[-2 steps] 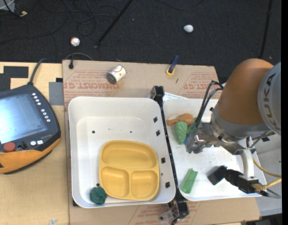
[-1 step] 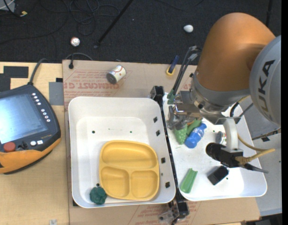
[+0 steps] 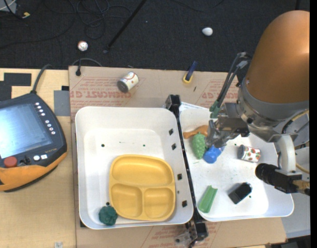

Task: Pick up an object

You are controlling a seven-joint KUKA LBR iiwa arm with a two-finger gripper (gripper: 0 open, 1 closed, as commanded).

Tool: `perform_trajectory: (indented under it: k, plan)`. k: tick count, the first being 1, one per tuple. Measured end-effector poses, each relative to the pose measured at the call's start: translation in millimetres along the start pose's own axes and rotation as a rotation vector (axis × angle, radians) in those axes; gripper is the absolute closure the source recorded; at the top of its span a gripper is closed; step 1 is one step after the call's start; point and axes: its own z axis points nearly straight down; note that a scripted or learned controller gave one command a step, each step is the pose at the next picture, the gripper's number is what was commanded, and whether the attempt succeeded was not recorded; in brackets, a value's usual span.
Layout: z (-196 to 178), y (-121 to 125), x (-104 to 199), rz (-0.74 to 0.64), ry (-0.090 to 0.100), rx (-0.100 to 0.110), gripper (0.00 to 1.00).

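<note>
1. Gripper point(image 3: 216, 141) lowered into the right bin point(image 3: 282, 208), right of frame centre, directly above a blue object point(image 3: 212, 155) and next to a bumpy green object point(image 3: 200, 145).
2. Finger state impossible to tell from this slant; wrist hardware in the way.
3. Blue object at the gripper's lower end, touching or nearly so; held or not, cannot tell.
4. Bumpy green object just left of the blue one, close to the divider between the bins; an orange piece point(image 3: 192, 133) just above it, partly hidden.
5. Small white can with red and green marks point(image 3: 249, 153) to the right of the gripper, lying on its side on the bin floor.
6. Black block point(image 3: 240, 192) toward the lower right of the right bin; flat green bar point(image 3: 207, 199) left of it, tilted, near the lower rim.
7. Arm point(image 3: 282, 56) filling the upper right of the frame, large orange band above a grey wrist.
8. Left bin point(image 3: 91, 133) at lower centre, with a yellow compartment tray point(image 3: 143, 187) and a dark green lump point(image 3: 108, 215) at the tray's lower left corner.
9. Small striped can point(image 3: 128, 81) on the cardboard point(image 3: 101, 89) above the left bin, lying on its side.
10. Teach pendant with a screen point(image 3: 24, 136) at the left edge of the frame, well apart from both bins.
</note>
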Motion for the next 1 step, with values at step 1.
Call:
perform_trajectory:
  k: [1]
  plan:
    - [-58.1, 1.6, 31.0, -0.005, 0.002, -0.004, 1.00]
